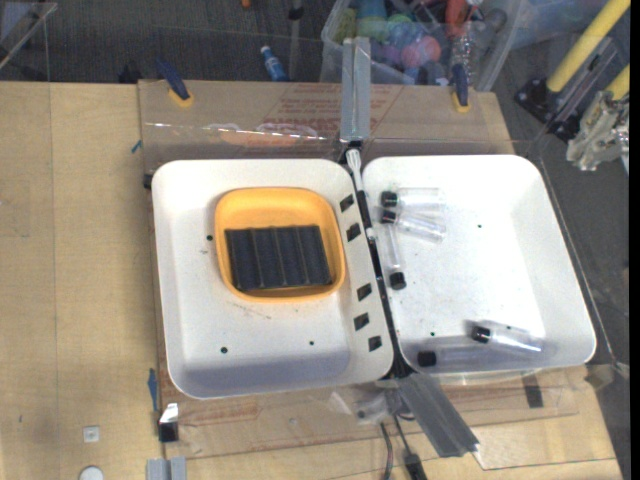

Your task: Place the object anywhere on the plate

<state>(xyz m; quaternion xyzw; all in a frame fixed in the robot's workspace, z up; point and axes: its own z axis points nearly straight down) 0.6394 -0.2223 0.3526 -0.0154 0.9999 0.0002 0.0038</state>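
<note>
Block point(280, 256) lies on plate point(228, 218), centre-left of frame. Gripper point(597, 140) upper right, clear of bins; open/shut: can't tell. Prob. done, so keep high, don't nudge plate.

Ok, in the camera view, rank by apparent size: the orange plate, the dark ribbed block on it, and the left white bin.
1. left white bin
2. orange plate, which sits well inside that bin
3. dark ribbed block, which lies within the plate's rim

All three sit at a similar distance from the camera, so the order looks reliable.
</note>
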